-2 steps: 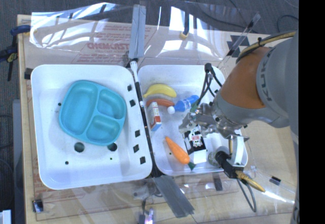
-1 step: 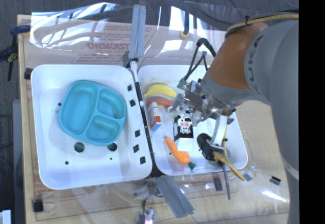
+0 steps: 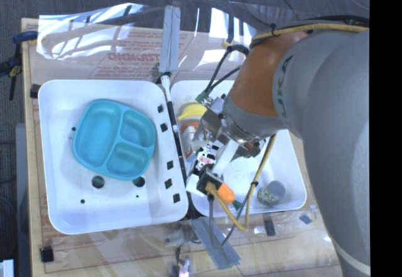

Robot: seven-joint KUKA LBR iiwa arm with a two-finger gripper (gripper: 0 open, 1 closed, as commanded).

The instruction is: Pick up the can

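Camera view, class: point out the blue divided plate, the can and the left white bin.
blue divided plate (image 3: pixel 115 139), camera view, centre ridge.
can (image 3: pixel 272 193), camera view, its top.
left white bin (image 3: pixel 56 98), camera view, bare floor near the upper left corner.

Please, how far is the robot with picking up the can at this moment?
Done: the arm has reached into the right bin. In hand: the gripper is low near the bin's left wall, beside a yellow object; nothing shows between its fingers. Left: a small round grey object, possibly the can, lies apart in the right corner, ungrasped.
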